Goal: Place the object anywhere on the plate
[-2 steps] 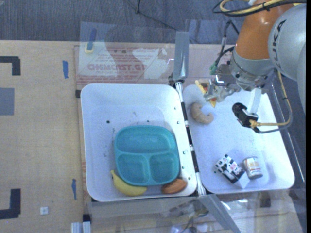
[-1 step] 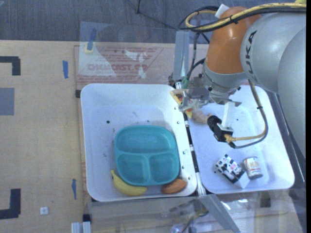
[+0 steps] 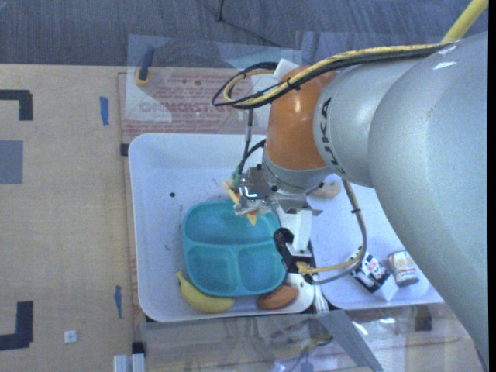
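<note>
A teal divided plate (image 3: 229, 250) lies in the left white bin (image 3: 151, 208). My gripper (image 3: 246, 196) hangs over the plate's upper right rim, under the orange wrist band (image 3: 294, 130). Small yellow bits show at the gripper's tip, and I cannot make out what they are. A yellow banana (image 3: 203, 297) lies against the plate's lower left edge. A brown rounded object (image 3: 277, 298) rests at the plate's lower right edge, outside it. The plate's compartments look bare.
The grey arm covers most of the right bin (image 3: 341, 285). In that bin a small can (image 3: 402, 268) and a black and white box (image 3: 372, 273) sit near the front; a tan object (image 3: 331, 188) peeks out by the wrist. Cables loop above the wrist.
</note>
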You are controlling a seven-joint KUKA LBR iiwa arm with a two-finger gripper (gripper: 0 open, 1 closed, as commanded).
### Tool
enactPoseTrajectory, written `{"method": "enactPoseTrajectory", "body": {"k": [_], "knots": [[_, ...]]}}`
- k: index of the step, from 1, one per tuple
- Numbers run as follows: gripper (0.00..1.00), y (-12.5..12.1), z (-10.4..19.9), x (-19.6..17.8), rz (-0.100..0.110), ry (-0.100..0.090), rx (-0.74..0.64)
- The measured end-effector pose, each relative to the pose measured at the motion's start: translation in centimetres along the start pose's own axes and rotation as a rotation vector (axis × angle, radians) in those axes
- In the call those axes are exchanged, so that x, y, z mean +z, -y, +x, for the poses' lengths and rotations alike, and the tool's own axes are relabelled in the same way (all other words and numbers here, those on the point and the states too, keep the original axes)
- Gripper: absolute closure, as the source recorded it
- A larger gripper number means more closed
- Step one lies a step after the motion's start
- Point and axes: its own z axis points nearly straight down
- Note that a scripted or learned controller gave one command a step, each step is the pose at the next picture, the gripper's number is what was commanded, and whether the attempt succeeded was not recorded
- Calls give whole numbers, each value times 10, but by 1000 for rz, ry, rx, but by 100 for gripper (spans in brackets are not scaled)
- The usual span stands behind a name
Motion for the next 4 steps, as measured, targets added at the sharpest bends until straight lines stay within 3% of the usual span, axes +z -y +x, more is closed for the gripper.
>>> {"method": "enactPoseTrajectory", "body": {"k": [1, 2, 3, 4], "knots": [[0, 0, -1, 0, -1, 0, 1], [100, -1, -2, -10, -2, -1, 5], [100, -34, 33, -19, -2, 1, 373], [100, -66, 102, -100, -1, 1, 299]]}}
